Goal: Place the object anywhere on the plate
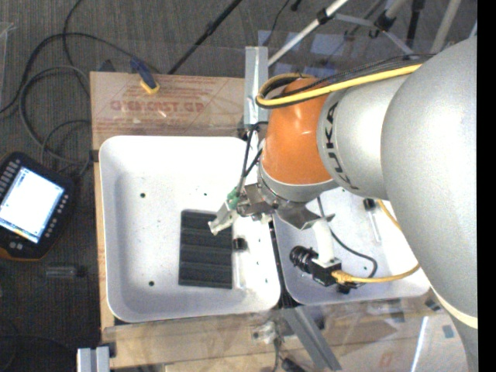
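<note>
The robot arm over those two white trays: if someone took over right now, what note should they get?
Hand: low over the left bin, at the upper right corner of the black ribbed plate; whether it is open or shut cannot be told.
Object: something small and greenish sits at the hand; unclear if it is held.
Plate: lies flat in the left bin.
Done: arm brought over the plate.
Left: confirm the object ends up resting on the plate.

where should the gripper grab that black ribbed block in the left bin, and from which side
Probably from straight above, fingers closing across the short width of the black ribbed block. It lies flat on the floor of the left bin, so only its long side edges offer a grip. Its right edge sits near the bin wall, leaving that finger little room.
</note>
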